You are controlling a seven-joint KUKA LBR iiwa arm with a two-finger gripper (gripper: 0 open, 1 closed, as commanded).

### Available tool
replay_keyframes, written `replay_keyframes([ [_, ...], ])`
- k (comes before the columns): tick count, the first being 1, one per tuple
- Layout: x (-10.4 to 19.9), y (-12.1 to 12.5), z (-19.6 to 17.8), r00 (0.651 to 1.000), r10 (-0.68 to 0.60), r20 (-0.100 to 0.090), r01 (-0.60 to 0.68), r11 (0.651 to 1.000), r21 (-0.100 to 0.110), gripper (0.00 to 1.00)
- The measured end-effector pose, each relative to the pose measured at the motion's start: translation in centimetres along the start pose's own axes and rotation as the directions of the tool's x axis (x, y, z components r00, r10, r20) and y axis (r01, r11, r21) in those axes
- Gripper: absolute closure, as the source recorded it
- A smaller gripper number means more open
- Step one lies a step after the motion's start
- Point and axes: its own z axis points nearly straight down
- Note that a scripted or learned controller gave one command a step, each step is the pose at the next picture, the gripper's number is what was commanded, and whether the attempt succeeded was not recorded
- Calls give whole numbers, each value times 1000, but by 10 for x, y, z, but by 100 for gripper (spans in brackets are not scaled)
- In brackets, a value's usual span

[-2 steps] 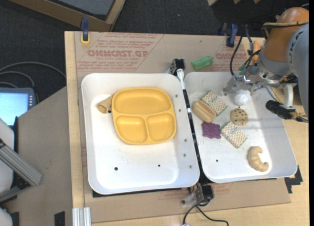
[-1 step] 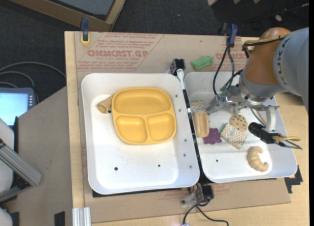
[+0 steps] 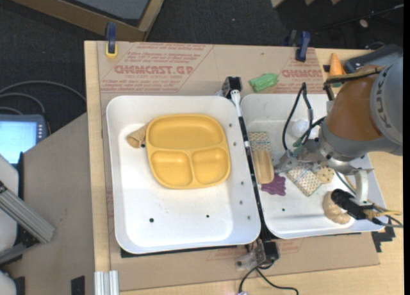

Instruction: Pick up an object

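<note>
Arm [image 3: 359, 114] over right bin [image 3: 282, 220] | we cannot tell gripper [image 3: 300, 154] state | yellow tray [image 3: 188, 149] in left bin [image 3: 128, 204]

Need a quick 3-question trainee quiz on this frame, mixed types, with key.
1. True or false: the yellow divided tray lies in the right bin.
2. Which lies on the bench beyond the bins? A) green object B) purple piece C) patterned cloth
3. Fill in: the arm reaches over the ____ bin.

Key: 1 false, it lies in the left bin. 2 A. 3 right.
</note>
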Motion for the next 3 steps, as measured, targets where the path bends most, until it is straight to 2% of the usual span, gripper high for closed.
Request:
replay_keyframes([
  [1, 0, 4, -11, 1000, 0, 2, 0, 1000, -9, 100],
  [2, 0, 3, -10, 1000, 0, 2, 0, 1000, -9, 0],
  [3, 24, 91, -1, 1000, -7, 4, 7, 1000, -15, 0],
])
